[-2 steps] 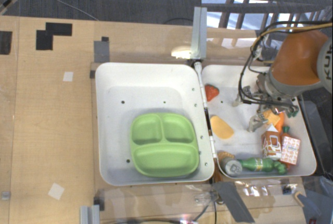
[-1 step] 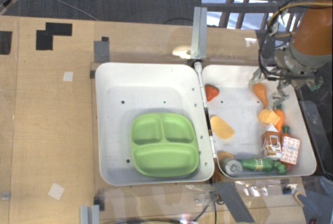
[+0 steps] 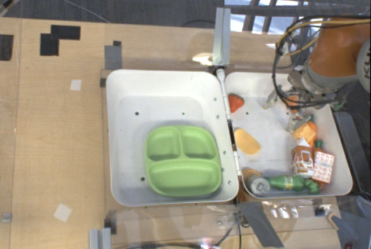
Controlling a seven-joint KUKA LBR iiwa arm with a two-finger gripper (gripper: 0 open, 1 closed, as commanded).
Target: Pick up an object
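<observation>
Nearest me, a green bottle (image 3: 288, 184) lies along the right bin's (image 3: 342, 187) front wall, cartons (image 3: 312, 164) stacked just behind it. The left bin (image 3: 124, 97) holds a green divided plate (image 3: 183, 160). Farther back sit a yellow wedge (image 3: 247, 142) and a red piece (image 3: 236, 103). The gripper (image 3: 301, 120) hangs over the cartons; whether it's spread, I cannot tell. It looks mid-approach, nothing lifted; next it needs a clean descent onto one item.

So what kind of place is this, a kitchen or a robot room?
Probably a robot lab, not a kitchen. A grey-and-orange robot arm reaches over two white bins on a wooden bench, and the food looks like toys, like the green bottle.
</observation>
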